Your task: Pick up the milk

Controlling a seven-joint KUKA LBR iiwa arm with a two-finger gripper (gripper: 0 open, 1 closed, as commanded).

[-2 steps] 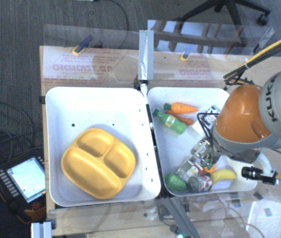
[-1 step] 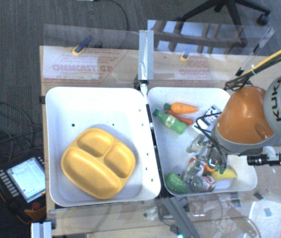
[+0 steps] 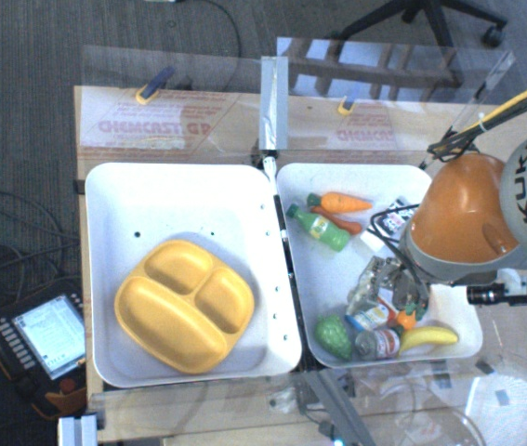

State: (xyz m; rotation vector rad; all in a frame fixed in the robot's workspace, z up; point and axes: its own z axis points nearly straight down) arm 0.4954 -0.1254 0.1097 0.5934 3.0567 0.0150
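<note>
Camera view: gripper (image 3: 386, 291) low in right bin (image 3: 328, 254), over a clutter of items near the front edge; can't tell the fingers' state. Milk not clearly identifiable, maybe the small carton (image 3: 372, 320) under the gripper. Banana (image 3: 428, 338), green bottle (image 3: 320, 228), carrot (image 3: 345, 203) nearby. Yellow tray (image 3: 184, 303) in left bin (image 3: 124, 203).

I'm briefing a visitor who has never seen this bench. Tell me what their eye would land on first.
The big yellow divided tray lying in the left bin stands out most. Next comes the arm's orange band over the right bin, with the gripper down among a cluster of small items by the banana. A carrot and a green bottle lie at that bin's far end.
</note>
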